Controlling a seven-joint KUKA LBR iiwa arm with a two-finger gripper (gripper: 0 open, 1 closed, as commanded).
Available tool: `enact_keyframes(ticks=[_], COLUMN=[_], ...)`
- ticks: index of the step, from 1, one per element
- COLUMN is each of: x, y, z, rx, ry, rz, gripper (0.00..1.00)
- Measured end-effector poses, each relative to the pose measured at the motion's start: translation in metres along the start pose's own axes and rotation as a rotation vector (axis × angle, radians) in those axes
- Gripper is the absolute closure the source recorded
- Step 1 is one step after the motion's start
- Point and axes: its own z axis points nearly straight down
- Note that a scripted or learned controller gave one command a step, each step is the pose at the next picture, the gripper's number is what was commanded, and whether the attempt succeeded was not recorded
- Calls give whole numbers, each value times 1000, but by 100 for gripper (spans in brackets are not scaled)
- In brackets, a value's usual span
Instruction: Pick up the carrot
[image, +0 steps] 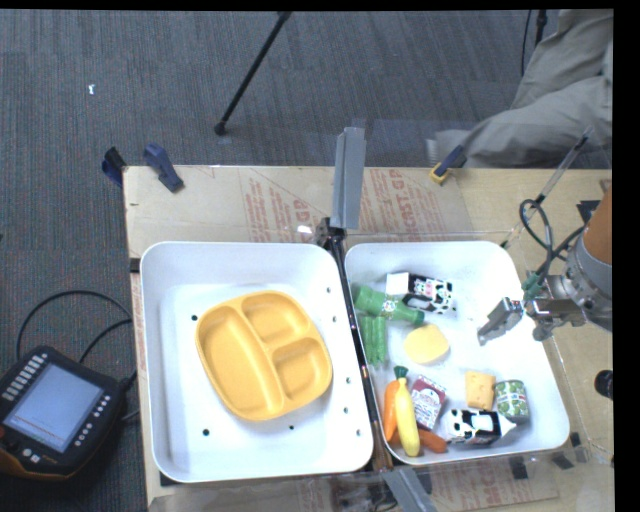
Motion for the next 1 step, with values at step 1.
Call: enact_keyframes(ticks=[1], x=[59], y=[11], z=[133], rx=[0], ry=[0], rz=[99], gripper=[0])
